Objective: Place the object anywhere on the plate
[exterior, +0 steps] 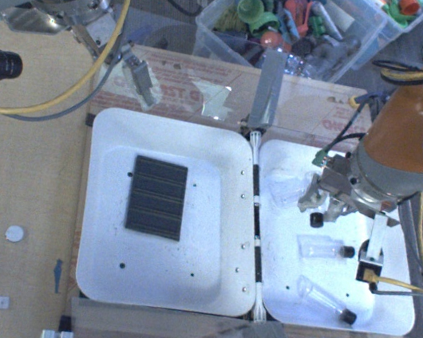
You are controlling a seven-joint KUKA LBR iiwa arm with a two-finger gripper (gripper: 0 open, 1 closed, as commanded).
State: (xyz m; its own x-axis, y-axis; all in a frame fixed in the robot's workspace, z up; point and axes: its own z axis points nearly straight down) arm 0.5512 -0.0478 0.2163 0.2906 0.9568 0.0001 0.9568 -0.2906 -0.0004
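Sitting side by side on the counter (pixel 17 170), two shallow white bins held the scene. The left bin (pixel 111 138) contained a dark ribbed rectangular plate (pixel 157 197), lying flat near its middle. The right bin (pixel 392 313) held two clear tubes with black caps: one tube (pixel 321 247) near the centre, another tube (pixel 322 298) toward the near edge. The gripper (pixel 319 210) hung low over the right bin's far part, just beyond the centre tube; whether its fingers were spread or closed could not be told.

Dk grey ribbed plate (pixel 157 197), white bins (pixel 99 209).
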